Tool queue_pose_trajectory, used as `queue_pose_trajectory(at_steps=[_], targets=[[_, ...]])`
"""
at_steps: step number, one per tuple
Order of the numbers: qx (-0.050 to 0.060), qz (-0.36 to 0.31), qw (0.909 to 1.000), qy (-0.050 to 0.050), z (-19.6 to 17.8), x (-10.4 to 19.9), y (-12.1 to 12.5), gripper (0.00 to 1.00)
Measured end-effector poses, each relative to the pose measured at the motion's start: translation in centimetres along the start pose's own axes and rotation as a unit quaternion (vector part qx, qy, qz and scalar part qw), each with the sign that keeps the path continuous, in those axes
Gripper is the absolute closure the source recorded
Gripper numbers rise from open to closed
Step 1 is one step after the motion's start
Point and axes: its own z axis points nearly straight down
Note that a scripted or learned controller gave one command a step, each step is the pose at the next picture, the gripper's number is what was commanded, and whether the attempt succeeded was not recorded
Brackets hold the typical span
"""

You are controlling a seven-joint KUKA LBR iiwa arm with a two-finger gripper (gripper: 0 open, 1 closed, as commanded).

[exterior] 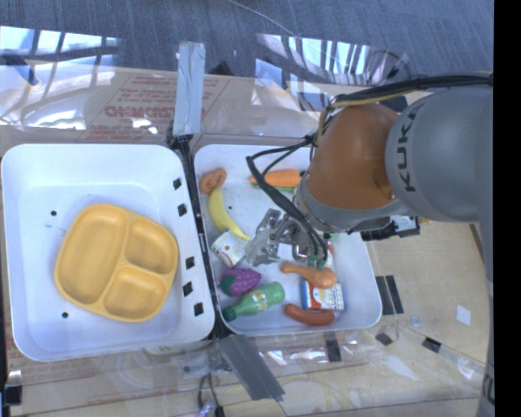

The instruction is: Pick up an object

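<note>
My gripper hangs over the middle of the right bin, its metal fingers pointing down and left with a gap between them and nothing held. Around it lie toy foods: a yellow banana, a small white carton, a purple grape bunch, a green bottle, a red sausage, a drumstick, a small box, a carrot and a brown piece. The fingertips sit just right of the white carton.
The left bin holds a yellow divided plate. A black divider with clips runs between the bins. The arm's orange band and grey body cover the right bin's upper right part. Cables loop over the carrot.
</note>
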Motion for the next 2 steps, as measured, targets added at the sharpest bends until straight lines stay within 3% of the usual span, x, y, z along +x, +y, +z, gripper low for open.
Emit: queue_pose_trajectory(at_steps=[1,2], targets=[[0.002,-0.022,0.9997,-0.003,-2.7,-8.0,-6.0,1.00],[0.000,-0.227,0.9738,0.000,2.9,-8.9,-4.5,1.00]])
